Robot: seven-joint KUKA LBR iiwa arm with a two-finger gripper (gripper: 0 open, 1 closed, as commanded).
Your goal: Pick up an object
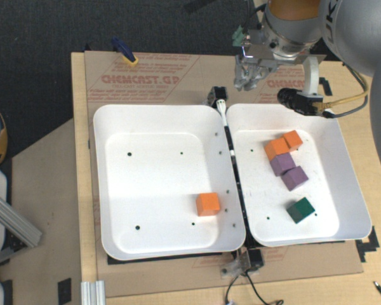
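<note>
Left bin [108, 170]: 1 orange cube [208, 204], near front right corner.
Right bin [349, 189], front to back: 1 green cube [300, 210]; 2 purple cubes [288, 171], touching; 2 orange cubes [283, 145], touching, next to the purple.
Gripper [249, 81]: above back edge of right bin, well apart from all cubes; nothing seen btwn fingers, open/closed can't tell.
Status: pick not yet done, judging by this; descent and grasp left.
Cardboard base [146, 75]: red print, reads approx "CHEMCAST GP".
</note>
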